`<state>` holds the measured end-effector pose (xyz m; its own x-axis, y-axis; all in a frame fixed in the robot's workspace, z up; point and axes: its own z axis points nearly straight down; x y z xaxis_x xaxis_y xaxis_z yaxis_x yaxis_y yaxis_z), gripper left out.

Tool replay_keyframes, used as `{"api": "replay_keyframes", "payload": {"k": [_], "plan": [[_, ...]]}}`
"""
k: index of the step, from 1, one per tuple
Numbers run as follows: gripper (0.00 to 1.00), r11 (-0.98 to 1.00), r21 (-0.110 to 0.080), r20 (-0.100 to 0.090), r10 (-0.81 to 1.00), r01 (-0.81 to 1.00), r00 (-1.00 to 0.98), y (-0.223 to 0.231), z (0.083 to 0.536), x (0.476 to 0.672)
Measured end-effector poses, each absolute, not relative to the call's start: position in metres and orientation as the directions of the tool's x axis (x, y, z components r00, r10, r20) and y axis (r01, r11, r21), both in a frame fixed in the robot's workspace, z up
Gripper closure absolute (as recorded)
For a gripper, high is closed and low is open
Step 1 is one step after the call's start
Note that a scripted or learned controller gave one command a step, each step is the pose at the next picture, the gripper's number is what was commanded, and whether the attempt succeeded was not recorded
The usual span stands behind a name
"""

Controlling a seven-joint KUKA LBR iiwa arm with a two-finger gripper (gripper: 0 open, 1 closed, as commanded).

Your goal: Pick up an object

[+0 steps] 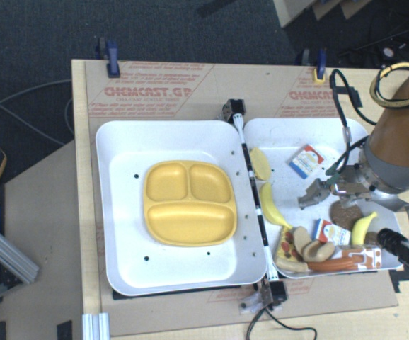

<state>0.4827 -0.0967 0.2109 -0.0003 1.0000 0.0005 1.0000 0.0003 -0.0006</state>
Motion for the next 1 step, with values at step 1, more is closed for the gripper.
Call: {"api": "replay_keyframes", "payload": {"k": [1], "plan": [[0.0,0.002,-0.008,0.002,1.0,1.0,-0.002,-0.0936,0.1134,0.5253]]}}
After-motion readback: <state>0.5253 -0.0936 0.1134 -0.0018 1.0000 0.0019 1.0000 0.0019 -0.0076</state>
